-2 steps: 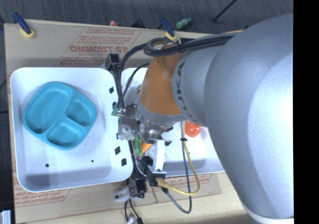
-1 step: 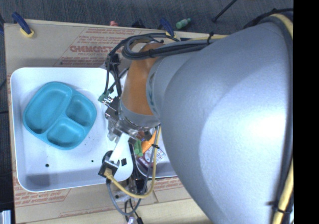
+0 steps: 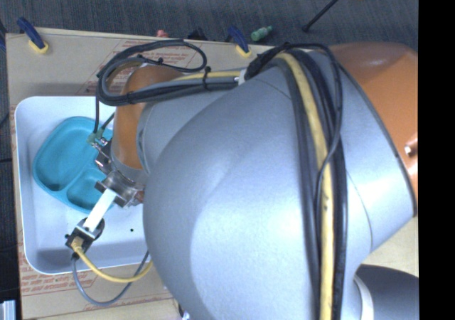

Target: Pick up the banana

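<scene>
Tool [image 3: 112,183], its opening impossible to tell, hangs in the white bin [image 3: 32,240] at a blue dish's [image 3: 62,161] right edge. Where the banana lies I cannot tell; best the arm [image 3: 270,190] centres on it before gripping and lifting.

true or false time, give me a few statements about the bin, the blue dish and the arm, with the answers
1. A blue dish lies inside the white bin. True.
2. The arm is green all over. False: it is grey with an orange band.
3. The arm reaches over the white bin. True.
4. The clamps on the board's far edge are red. False: they are blue and yellow.
</scene>
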{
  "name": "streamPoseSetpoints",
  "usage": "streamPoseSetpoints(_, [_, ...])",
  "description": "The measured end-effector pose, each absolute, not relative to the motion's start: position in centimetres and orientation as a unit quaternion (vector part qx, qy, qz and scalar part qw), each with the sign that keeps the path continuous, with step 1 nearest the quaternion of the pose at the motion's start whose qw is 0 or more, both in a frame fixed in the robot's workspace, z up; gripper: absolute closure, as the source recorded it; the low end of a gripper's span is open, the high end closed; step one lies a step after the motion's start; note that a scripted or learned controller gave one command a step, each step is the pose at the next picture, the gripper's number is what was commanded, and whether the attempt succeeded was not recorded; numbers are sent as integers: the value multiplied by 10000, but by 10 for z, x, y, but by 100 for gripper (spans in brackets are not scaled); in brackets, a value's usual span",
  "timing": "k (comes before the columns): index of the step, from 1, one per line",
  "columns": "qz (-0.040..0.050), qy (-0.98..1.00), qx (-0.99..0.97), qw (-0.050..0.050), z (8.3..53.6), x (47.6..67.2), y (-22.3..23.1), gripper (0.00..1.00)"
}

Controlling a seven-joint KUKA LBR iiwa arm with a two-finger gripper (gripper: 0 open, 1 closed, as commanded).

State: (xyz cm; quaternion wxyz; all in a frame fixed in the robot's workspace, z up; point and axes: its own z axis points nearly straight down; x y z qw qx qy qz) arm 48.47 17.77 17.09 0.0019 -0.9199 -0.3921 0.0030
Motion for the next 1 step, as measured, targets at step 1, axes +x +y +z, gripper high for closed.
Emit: streamPoseSetpoints(1, [20,-4238,-9057,15,191,476,199,100])
